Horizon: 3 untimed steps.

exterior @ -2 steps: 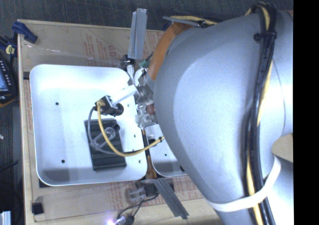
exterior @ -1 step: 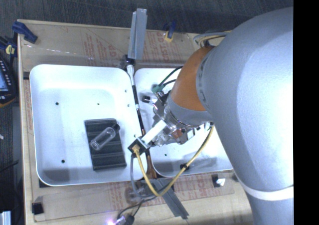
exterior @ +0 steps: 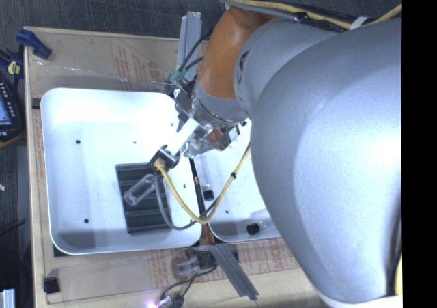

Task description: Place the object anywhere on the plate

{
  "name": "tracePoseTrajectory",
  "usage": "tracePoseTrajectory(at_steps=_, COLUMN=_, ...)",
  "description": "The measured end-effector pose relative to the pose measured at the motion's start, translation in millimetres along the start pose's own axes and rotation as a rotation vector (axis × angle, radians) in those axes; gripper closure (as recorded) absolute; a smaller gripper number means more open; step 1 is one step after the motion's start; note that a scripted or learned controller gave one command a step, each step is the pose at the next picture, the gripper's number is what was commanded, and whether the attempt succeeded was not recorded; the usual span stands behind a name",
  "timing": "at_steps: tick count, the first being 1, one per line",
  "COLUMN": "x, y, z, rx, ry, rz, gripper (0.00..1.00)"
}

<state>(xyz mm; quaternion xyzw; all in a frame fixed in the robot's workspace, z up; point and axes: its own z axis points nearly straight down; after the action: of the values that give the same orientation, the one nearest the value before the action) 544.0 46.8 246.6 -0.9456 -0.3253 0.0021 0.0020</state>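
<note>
Table (exterior: 102,61) carries two white bins side by side. The left bin (exterior: 49,136), as seen from the camera, is in plain sight. The grey arm (exterior: 328,129) comes in from the view's right and covers most of the right bin (exterior: 232,233), whose lower-left corner is visible.

The plate (exterior: 142,214) is dark, ribbed and rectangular. It lies flat on the left bin's floor, toward the bin's lower edge and right of its middle, and its lower end is close to the bin's lower wall. The object (exterior: 138,190) is a small clear piece lying aslant on the upper half of the plate and touching it. It is apart from the pincer.

The pincer (exterior: 207,139) hangs under the orange-banded wrist, above the seam between the two bins near their upper edges. It is up and right of the plate and not over it. It is too crowded by the wrist and cabling to tell whether it is released or clenched, and nothing can be seen held in it.

In the right bin a thin dark rod (exterior: 198,187) lies just inside the left wall, running roughly along it. A small black bit (exterior: 252,229) sits near that bin's lower edge.

A blue clamp (exterior: 33,43) sits at the table's upper-left corner. A metal bracket (exterior: 229,274) lies on the table's lower edge, below the seam between the bins.
</note>
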Motion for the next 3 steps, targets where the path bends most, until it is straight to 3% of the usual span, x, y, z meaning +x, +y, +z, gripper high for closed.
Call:
tracePoseTrajectory(at_steps=1, x=78, y=19, z=-11, rx=-0.001, ry=0.001, rz=0.040, gripper=1.00)
tracePoseTrajectory(at_steps=2, x=-22, y=13, z=57, rx=0.001, ry=-0.003, rz=-0.297, gripper=1.00)
tracePoseTrajectory(at_steps=3, x=75, y=83, z=56, rx=0.000, ry=0.001, rz=-0.191, gripper=1.00)
